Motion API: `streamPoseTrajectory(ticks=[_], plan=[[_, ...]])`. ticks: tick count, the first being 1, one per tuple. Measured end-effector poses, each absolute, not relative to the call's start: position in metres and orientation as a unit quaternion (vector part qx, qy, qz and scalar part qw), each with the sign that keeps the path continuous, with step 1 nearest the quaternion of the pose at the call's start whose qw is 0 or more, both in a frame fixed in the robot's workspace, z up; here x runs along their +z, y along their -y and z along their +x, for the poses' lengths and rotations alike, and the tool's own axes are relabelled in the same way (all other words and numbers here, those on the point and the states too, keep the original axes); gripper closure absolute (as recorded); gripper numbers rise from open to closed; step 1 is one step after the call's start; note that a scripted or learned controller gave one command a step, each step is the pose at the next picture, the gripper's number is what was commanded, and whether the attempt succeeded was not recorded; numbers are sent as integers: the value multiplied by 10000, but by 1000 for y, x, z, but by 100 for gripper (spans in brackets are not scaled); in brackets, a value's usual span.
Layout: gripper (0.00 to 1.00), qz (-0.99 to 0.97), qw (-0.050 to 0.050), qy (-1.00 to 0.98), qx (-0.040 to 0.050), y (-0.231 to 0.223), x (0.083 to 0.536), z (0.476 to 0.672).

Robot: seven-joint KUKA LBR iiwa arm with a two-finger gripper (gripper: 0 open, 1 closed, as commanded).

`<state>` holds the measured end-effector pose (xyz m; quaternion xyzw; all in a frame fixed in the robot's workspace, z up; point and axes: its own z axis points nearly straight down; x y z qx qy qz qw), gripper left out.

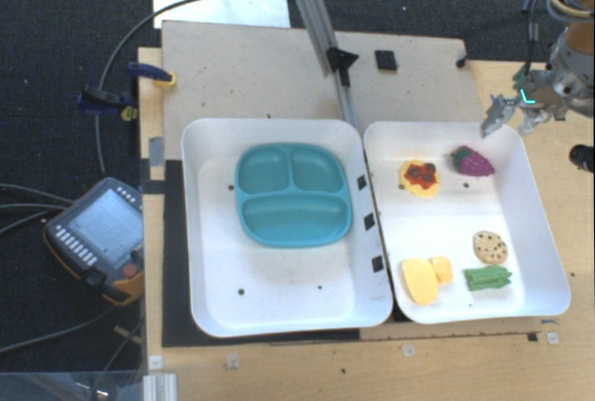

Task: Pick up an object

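Gripper (514,115) over right bin (537,204) at 1 o'clock rim, fingers spread, holding nothing. Grapes (474,162) at 7 o'clock from gripper, near. Teal plate (293,194) in left bin (209,232). No readable writing.

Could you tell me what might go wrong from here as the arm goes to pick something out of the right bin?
The hand hovers over the right bin's far rim, so a straight descent could hit that rim. The purple grapes lie close to the rim, leaving little room on that side. The yellow cheese pieces touch each other, and the cookie sits just above the green vegetable, so a grasp there might catch or push a neighbour.
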<state>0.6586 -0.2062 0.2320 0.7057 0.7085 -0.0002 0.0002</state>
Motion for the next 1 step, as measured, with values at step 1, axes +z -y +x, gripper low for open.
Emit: streamPoseTrajectory(ticks=[1], plan=[[0, 7056, 14, -7087, 5, 206, 234, 659]])
